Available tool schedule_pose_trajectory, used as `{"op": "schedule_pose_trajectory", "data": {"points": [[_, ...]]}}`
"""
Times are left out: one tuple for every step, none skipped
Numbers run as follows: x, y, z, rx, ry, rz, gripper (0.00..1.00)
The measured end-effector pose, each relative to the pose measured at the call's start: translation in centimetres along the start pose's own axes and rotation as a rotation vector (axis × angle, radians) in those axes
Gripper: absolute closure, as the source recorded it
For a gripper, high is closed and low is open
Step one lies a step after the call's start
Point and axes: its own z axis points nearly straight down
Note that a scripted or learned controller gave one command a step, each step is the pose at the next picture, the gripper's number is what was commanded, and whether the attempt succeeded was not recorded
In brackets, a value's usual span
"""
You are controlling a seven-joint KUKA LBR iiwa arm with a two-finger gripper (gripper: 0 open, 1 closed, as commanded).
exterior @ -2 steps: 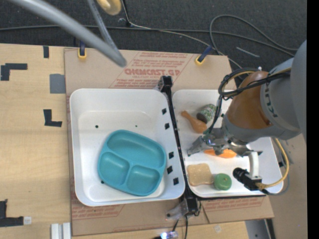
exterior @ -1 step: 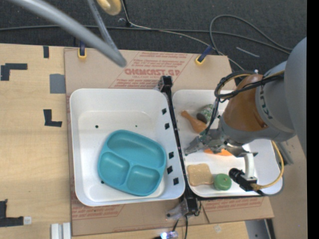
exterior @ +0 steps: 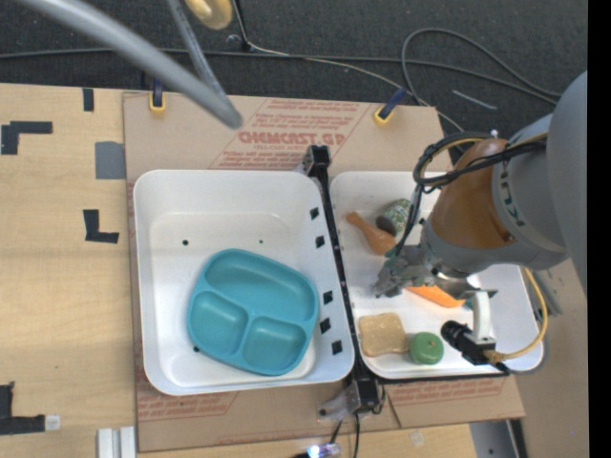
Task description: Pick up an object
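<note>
Here, two white bins are seen side by side on a cardboard-covered bench (exterior: 286,132). The left bin (exterior: 158,194) is occupied by a teal divided plate (exterior: 252,311), laid toward its near right corner. The right bin (exterior: 368,181) is entered by the arm (exterior: 496,208) from the right, with the gripper (exterior: 393,277) lowered near the bin's middle, just beside the divider; whether it is spread or closed cannot be told. An orange carrot-like piece (exterior: 434,296) is seen just right of the gripper. A tan square piece (exterior: 381,334) and a green round object (exterior: 427,348) are placed along the near edge. A brown utensil-like item (exterior: 368,231) and a dark greenish object (exterior: 394,217) are located toward the far edge
</note>
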Motion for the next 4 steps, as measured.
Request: {"op": "schedule_pose_trajectory", "data": {"points": [[-0.1, -0.3, -6.2, 0.005, -0.002, 0.004, 1.0], [-0.8, 0.6, -11.8, 0.004, -0.002, 0.003, 1.0], [-0.8, 0.7, -15.8, 0.004, -0.002, 0.003, 1.0], [4.1, 3.7, -15.2, 0.008, -0.001, -0.001, 1.0]]}}
